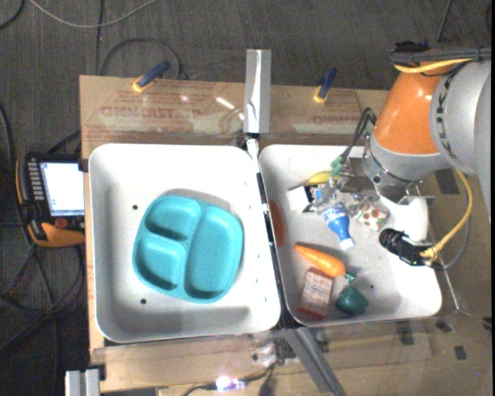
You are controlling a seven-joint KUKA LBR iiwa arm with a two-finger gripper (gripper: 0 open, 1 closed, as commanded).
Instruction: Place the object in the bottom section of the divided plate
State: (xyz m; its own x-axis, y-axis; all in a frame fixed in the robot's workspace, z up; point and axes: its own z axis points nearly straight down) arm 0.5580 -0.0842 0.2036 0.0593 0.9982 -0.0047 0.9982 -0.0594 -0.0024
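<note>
Far to the left of the hand, off the table's (173, 106) edge, lies a handheld controller (58, 190) with a lit screen. The left bin (115, 304) comes next, well apart from the hand, and in it sits the teal divided plate (190, 248). The plate is turned at a slight slant, with two small sections on its far side from the hand and one large section on its near side.

The right bin (412, 299) holds everything else. The hand (344, 190) hangs over the upper middle of this bin, low among a cluster of things, and I cannot tell whether it is open or closed, nor whether it has hold of anything. A small yellow thing (318, 177) lies just to its left. A white bottle with a blue cap (338, 223) lies tilted just below the hand, close enough that contact cannot be judged. Further below are a carrot (320, 259), a red-brown packet (316, 291) under the carrot, and a dark green lump (352, 301) beside the packet. Just to the lower right of the hand is a red-speckled white thing (371, 214), and beyond it a white cup (414, 215).
</note>
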